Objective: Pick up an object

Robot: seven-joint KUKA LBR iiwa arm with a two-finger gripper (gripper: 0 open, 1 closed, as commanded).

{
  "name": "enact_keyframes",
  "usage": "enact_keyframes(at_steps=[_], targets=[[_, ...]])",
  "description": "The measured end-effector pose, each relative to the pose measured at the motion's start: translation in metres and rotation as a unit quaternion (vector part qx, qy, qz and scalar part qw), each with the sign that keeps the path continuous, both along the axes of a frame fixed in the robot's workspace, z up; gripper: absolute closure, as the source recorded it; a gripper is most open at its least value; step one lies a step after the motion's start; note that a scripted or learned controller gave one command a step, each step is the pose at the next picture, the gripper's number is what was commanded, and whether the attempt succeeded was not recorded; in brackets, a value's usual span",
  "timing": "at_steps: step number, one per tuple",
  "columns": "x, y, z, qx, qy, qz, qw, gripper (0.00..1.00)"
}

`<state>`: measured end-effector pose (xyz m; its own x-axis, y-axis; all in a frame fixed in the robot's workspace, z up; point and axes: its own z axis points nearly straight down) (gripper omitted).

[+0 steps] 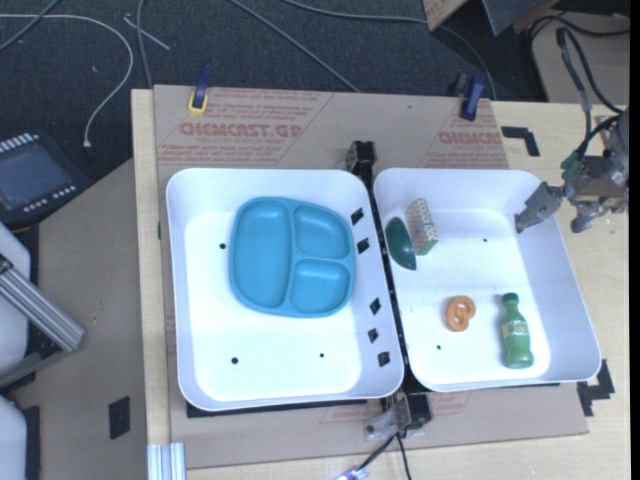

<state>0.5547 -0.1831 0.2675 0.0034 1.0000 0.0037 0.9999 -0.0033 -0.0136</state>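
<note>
The right bin [560, 268] holds a green bottle [515, 331] lying near its front right. An orange pretzel-shaped piece [459, 314] sits just left of the bottle. A dark green object [401, 243] and a beige ridged piece [423, 223] rest against the bin's left wall. My gripper [558, 214] hovers over the right bin's far right rim, open, with nothing between its fingers. It is well apart from every object.
The left bin [200, 298] holds a blue divided plate [293, 256]. Black clips [372, 308] run along the seam between the bins. Blue clamps [472, 96] hold the cardboard at the back. Bare white floor lies in the right bin's middle.
</note>
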Motion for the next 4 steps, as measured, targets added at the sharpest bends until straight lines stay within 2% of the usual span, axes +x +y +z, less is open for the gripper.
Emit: enact_keyframes(at_steps=[1, 3, 4], targets=[[0.002, 0.001, 0.007, -0.0016, -0.006, 0.002, 1.0, 0.0], [-0.006, 0.011, -0.112, -0.0002, -0.003, 0.001, 1.0, 0.0], [-0.001, 0.011, -0.156, -0.0004, -0.004, 0.002, 1.0, 0.0]])
